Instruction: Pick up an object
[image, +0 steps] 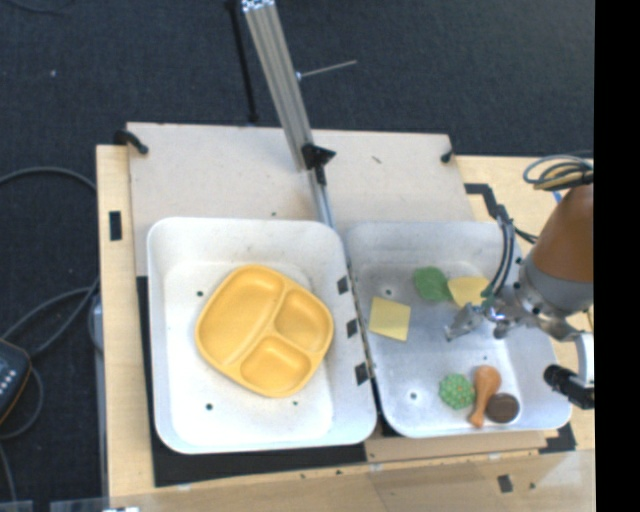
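We log: arm (568, 250) grey with orange band | gripper (468, 325) silvery metal (small, glinting) | black cables looped above wrist

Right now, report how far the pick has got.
Done: the gripper has been brought over the right bin, low among the objects, beside the yellow piece and green round piece. In hand: nothing visibly between its fingers. Left: the grasp and lift. The yellow square, textured green ball and wooden spoon-like piece all lie on the bin floor; the yellow divided plate sits in the left bin.
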